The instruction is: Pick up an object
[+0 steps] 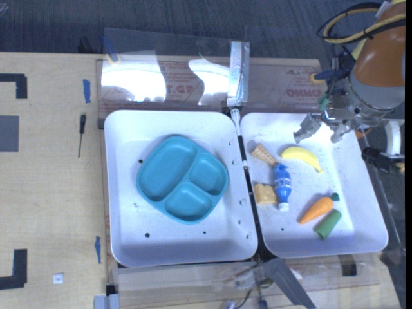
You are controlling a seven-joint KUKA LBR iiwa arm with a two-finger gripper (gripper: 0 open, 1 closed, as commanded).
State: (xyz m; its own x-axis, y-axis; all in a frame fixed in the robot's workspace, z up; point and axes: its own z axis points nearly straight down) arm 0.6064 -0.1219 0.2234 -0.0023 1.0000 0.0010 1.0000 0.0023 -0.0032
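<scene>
Count: two shallow white plastic bins side by side, left bin [122, 237] and right bin [367, 237].

Left bin holds one thing: a blue three-compartment plastic plate [183, 179], sitting roughly centred, tilted diagonally to the bin walls.

Right bin holds six loose items:
- one yellow toy banana [301, 157], upper middle
- one tan ice-cream-cone-shaped toy [262, 152], near the bin's left wall, just left of the banana
- one small blue bottle with a white cap and label [282, 185], lying flat, below the cone
- one pale yellow-tan chunky block, maybe cheese or bread [264, 194], touching or just beside the bottle's left side
- one orange toy carrot with a green top [317, 209], lower right
- one dark green cylinder-ish toy [327, 224], just below the carrot, close enough that they may touch

Two-finger gripper [324, 128] hangs over the right bin's upper right area, fingers spread apart with nothing between them. The banana is the nearest item, below-left of the fingertips and apart from them. Grey arm with orange band [381, 60] comes in from the right; yellow cable loops [341, 24] above it.

Around: clear plastic sheet with a taped strip [237, 73] behind the bins, a screwdriver [82, 134] on the wooden bench [45, 205] to the left, and blue tape marks [86, 90].
</scene>
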